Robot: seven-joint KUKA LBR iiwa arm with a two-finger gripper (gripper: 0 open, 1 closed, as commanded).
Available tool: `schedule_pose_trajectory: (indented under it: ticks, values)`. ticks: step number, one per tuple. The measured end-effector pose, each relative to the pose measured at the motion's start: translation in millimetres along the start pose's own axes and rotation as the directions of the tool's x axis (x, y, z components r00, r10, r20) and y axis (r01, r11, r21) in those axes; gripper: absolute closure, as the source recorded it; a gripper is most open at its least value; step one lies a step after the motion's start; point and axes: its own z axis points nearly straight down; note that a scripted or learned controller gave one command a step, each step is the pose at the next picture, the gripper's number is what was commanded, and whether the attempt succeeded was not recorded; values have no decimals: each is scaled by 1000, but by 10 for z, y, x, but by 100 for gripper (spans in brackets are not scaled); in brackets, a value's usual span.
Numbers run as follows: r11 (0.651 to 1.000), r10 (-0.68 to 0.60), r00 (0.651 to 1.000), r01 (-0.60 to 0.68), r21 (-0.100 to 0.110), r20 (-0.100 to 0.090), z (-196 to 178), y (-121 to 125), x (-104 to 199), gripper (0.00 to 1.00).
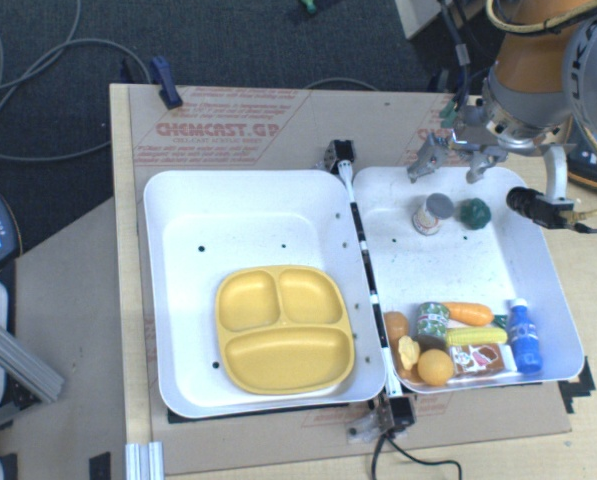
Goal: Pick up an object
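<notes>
My gripper (448,163) hangs over the far edge of the right bin (538,268), its two fingers spread apart with nothing between them. One fingertip (418,171) shows toward the left, the other (475,173) toward the right, both above the bin's far wall and touching no object. My arm (543,48), grey with its orange band, comes in from the upper right.

Just below the open fingers, on the bin floor, stand a small grey-topped can (433,212) and, beside it to the right, a dark green ball (474,213). The two sit close but I cannot tell if they touch.

The remaining objects are crowded in the bin's near corner: a carrot (468,314) lying flat, a green-and-white can (432,319) to its left, a blue bottle (523,338) at the right end, a yellow bar (476,337) under the carrot, a red-and-white packet (478,360) below that, an orange (435,367), a brown egg shape (396,325) and a small yellow piece (409,351) against the bin's left wall.

The left bin (178,218) carries a yellow divided plate (284,328), lying flat toward its near side. Both bins rest on a cardboard sheet (218,128).
</notes>
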Motion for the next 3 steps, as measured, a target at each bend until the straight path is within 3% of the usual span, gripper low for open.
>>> schedule_pose_trajectory:
  ticks: [1,2,3]
  values:
    - [1000,4,1000,-4,6,0,1409,117,-493,0]
    - [1000,1,1000,-1,-7,1,1209,153,-468,100]
    - [1000,-8,1000,8,-4,-3,273,-381,430,100]
